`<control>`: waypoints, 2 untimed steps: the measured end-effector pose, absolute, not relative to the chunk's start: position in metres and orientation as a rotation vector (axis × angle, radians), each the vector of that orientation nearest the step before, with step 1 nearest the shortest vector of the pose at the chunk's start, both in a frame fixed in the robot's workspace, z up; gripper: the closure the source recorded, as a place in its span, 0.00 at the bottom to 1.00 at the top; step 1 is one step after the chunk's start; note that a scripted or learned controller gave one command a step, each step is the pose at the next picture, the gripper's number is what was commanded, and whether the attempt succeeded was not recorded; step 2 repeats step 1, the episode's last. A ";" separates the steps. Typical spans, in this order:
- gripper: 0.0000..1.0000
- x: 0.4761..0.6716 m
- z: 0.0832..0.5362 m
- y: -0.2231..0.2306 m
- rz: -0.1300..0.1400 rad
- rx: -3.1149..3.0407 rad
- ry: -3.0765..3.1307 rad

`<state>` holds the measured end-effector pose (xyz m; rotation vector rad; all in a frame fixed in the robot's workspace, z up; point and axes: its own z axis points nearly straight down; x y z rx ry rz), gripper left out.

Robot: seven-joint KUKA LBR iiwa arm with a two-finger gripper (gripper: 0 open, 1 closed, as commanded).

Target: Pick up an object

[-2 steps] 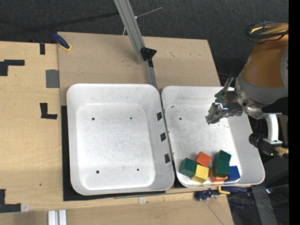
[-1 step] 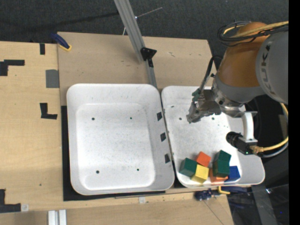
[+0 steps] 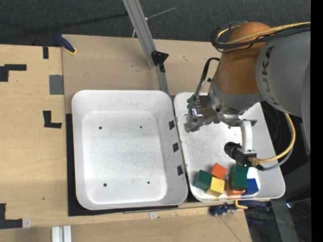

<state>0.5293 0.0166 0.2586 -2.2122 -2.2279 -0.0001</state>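
Note:
Several small blocks lie huddled in the near corner of the right bin point(image 3: 202, 145): a green block point(image 3: 203, 179), an orange one point(image 3: 219, 171), a yellow one point(image 3: 217, 186), a dark green one point(image 3: 239, 176) and a blue one point(image 3: 252, 186). My gripper point(image 3: 194, 121) hangs over the far left part of that bin, well away from the blocks. Nothing shows between its fingertips. The bulky grey and orange wrist hides the bin's far right part.
The left bin point(image 3: 123, 147) lies beside the right one. A slanted metal pole point(image 3: 144, 32) with a black clamp crosses the bench behind the bins. A black cable fitting point(image 3: 233, 150) and a yellow cable sit over the right bin near the blocks.

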 end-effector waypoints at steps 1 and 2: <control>1.00 0.529 0.240 0.071 0.004 -2.212 -2.226; 1.00 0.529 0.240 0.071 0.004 -2.212 -2.226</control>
